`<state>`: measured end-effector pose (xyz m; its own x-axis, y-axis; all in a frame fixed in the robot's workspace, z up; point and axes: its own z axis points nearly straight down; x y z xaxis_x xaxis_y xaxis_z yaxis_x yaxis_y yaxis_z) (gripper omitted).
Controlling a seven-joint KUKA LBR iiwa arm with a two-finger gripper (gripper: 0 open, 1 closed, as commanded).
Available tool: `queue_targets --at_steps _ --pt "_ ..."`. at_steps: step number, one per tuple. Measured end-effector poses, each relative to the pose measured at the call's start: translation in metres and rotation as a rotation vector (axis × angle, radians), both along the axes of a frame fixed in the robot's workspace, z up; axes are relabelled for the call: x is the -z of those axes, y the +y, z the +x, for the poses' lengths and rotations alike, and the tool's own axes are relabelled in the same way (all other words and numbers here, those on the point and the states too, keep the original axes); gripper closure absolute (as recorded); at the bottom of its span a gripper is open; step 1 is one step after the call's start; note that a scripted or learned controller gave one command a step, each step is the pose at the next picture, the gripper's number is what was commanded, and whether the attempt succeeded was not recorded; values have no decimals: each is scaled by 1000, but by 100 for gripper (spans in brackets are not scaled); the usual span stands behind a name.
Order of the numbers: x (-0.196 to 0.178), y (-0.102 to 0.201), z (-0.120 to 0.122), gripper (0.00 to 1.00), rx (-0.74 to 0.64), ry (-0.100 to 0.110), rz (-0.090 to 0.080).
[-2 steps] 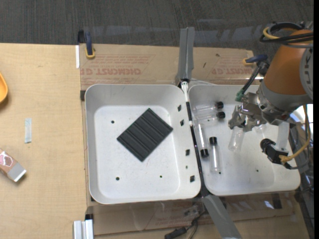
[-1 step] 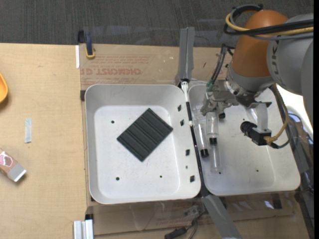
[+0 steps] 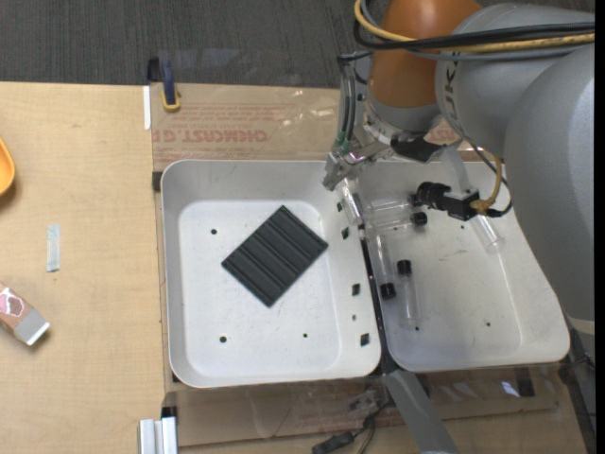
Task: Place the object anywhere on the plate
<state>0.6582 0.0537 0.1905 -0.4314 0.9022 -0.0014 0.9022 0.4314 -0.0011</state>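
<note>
One gripper (image 3: 395,287) hangs just right of the plate (image 3: 275,254), and I cannot tell if it grips the object or where the object is, so it might go over with nothing.

The arm (image 3: 510,74) runs off the top and right edges. An orange thing (image 3: 5,168) is cut by the left edge. The gripper (image 3: 392,272) is clear plastic, its fingers too faint to tell apart.
</note>
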Motion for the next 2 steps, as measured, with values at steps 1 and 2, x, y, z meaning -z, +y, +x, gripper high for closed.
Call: queue_targets --at_steps 1,2 --pt "-83 60 1 100 -36 0 0" --pt "-83 60 1 0 -36 0 0"
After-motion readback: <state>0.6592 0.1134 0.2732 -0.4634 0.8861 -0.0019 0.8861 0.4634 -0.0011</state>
